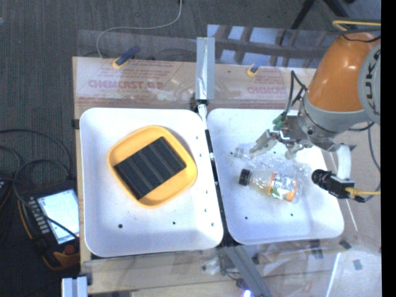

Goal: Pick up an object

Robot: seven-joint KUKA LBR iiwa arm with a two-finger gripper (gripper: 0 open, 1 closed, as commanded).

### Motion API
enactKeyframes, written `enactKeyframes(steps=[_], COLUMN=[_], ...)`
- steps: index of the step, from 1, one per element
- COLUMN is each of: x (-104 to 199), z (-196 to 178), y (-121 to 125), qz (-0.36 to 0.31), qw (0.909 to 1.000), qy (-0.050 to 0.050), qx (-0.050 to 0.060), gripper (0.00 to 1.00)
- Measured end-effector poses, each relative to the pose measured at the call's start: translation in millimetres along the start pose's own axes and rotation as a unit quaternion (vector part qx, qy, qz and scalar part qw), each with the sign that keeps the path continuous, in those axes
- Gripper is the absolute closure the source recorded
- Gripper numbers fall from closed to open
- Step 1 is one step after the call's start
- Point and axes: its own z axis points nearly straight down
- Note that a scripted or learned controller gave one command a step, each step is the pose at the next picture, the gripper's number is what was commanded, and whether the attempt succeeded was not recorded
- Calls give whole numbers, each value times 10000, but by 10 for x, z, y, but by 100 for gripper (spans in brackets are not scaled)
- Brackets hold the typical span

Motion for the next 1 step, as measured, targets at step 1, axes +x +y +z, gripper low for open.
enactKeyframes(steps=[1], x=[-312], z=[817], y=[241], qz=[-876], qw=[9962], qy=[-2], qx=[-5], gripper=[0])
